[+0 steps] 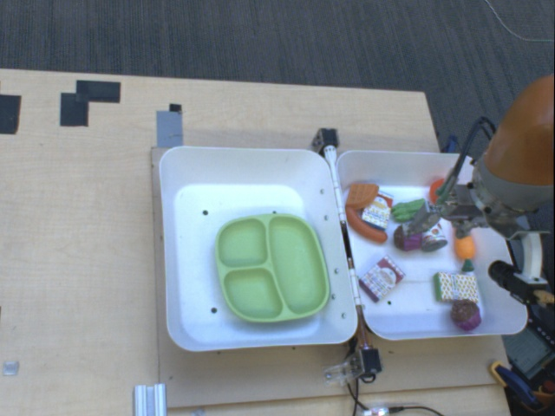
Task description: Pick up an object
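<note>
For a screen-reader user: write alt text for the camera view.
A grey arm's gripper reaches from the right into the right bin, low over small toy foods, near a purple item. The left bin holds a green divided plate.

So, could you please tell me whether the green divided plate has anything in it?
Empty. All three compartments of the green divided plate show bare green, inside the left white bin.
</note>
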Robot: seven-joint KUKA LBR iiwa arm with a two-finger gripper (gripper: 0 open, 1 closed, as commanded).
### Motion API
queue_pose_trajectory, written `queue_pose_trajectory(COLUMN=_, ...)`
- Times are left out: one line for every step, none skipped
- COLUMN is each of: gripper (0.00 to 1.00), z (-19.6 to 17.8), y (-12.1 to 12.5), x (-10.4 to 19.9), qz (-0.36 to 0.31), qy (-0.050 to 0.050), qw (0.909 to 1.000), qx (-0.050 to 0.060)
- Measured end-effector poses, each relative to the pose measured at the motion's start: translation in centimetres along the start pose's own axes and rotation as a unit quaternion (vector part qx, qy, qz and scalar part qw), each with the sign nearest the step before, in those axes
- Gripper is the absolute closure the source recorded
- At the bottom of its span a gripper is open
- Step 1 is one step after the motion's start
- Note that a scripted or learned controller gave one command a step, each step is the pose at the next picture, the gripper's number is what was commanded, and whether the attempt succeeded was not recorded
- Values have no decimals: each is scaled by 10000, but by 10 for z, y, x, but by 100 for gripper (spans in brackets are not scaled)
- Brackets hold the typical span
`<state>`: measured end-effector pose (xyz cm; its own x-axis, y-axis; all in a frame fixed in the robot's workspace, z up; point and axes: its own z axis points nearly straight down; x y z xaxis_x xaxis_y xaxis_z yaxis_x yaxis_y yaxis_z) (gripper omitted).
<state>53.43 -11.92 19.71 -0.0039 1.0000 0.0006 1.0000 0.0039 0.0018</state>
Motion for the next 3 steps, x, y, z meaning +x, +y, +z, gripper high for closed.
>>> queue_pose_trajectory(gripper=0, z=100, y=-34, x=34, qz=18, qy=-7, qw=10000, qx=-58)
queue_pose_trajectory(gripper=100, z=88, y=-31, x=34, qz=12, qy=-12, qw=10000, qx=-89)
queue_pose_trajectory(gripper=0, z=89, y=-32, x=34, qz=11, qy=-9, qw=10000, qx=-79)
